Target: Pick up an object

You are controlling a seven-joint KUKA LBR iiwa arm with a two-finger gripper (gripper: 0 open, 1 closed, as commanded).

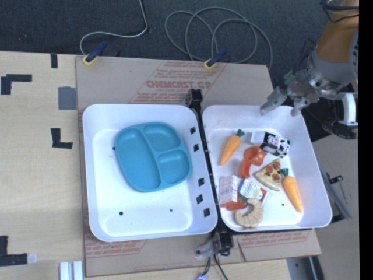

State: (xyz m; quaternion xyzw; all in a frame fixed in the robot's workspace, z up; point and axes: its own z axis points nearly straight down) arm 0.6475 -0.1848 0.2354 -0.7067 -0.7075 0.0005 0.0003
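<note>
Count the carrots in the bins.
2. One carrot lies at the upper left of the right bin, near the divider. The other carrot lies by that bin's right wall, beside the pizza slice. More could be hidden under the pile.

right bin (pixel 303 156) | toy foods heaped | carrot (pixel 231 147) slanted | pizza slice (pixel 270 174) flat

Legible markings, one item: we read the red print "CHEMCAST GP" on the brown cardboard sheet (pixel 175 85) under the bins, upper middle of the frame, repeated in diagonal rows. Smaller print along its lower edge we cannot read.
</note>
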